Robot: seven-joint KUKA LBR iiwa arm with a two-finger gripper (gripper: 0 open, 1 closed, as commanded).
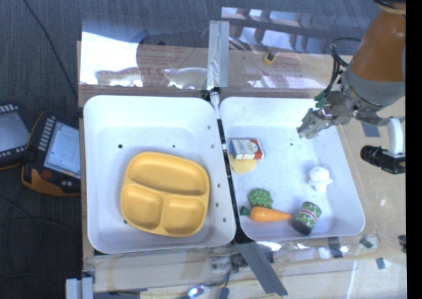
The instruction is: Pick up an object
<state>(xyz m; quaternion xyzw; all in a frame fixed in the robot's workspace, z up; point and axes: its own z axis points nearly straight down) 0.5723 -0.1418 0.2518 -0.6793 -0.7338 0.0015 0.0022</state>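
Note:
The right bin (283, 152) holds several small items: a red-and-white carton (246, 149) lying on a pale yellow disc (242, 164), a green broccoli piece (260, 197), an orange carrot (270, 214), a green-labelled can (306, 216) on its side, and a white lump (320, 175). My gripper (310, 127) hangs over the bin's far right part, above bare floor, up and right of the carton and above the white lump. Nothing shows between its fingers.
In the left bin (105, 126) lies a yellow divided tray (165, 192). A metal divider strip (217, 53) and clear plastic stand behind the bins. A tablet and orange pendant (49, 152) lie on the floor at left. A black fitting (379, 157) sits right of the bin.

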